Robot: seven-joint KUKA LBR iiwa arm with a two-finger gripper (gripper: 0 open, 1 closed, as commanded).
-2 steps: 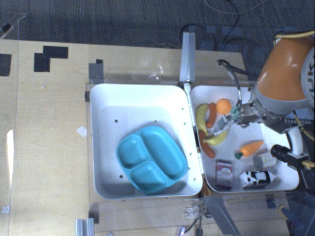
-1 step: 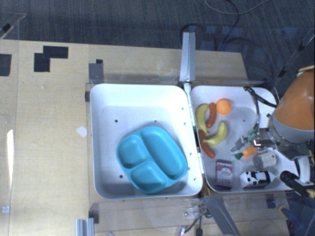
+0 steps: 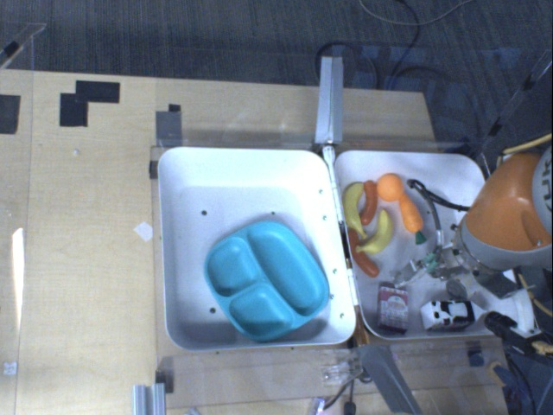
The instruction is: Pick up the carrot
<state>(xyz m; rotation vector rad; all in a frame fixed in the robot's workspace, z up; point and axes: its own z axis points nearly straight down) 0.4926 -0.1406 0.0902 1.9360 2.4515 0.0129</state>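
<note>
Carrot point(image 3: 409, 212) beside bananas point(image 3: 366, 223) (right bin point(image 3: 467, 167))

The arm point(image 3: 511, 210) enters from the right edge of the camera view, its orange band showing as a rounded dome with a strip of grey casing at its far right; below the band sits a darker grey wrist section, tilted down and to the left. The gripper point(image 3: 429, 262) hangs at the end of that wrist, a tangle of dark and metallic parts pointing left and downward; dark cabling loops from above the wrist toward it; the state of its tips cannot be made out here.
</note>
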